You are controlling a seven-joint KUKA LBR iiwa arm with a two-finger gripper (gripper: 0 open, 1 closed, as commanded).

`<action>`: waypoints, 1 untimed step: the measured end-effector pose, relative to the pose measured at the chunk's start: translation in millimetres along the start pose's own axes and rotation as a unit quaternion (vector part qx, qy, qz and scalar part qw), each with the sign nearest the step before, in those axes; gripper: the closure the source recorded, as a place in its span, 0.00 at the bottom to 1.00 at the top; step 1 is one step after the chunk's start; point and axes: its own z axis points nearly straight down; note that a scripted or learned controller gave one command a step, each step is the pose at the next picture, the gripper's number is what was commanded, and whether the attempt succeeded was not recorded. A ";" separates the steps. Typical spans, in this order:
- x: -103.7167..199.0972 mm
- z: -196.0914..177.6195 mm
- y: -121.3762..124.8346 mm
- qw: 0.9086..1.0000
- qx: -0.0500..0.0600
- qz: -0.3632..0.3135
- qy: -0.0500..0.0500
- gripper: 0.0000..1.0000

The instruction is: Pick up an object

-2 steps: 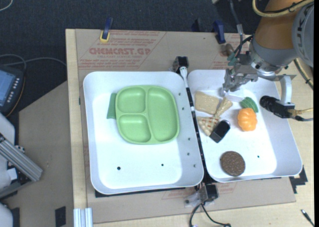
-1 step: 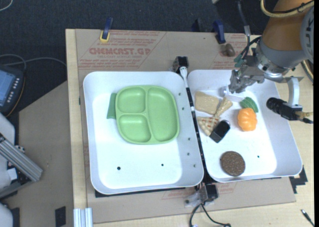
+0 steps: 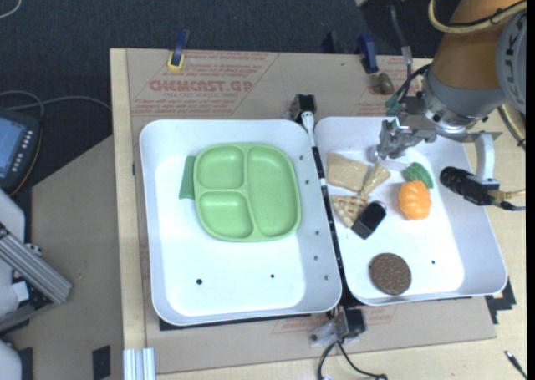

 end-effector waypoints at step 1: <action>-9.6 -2.9 2.5 1.000 -0.002 0.001 -0.001 1.00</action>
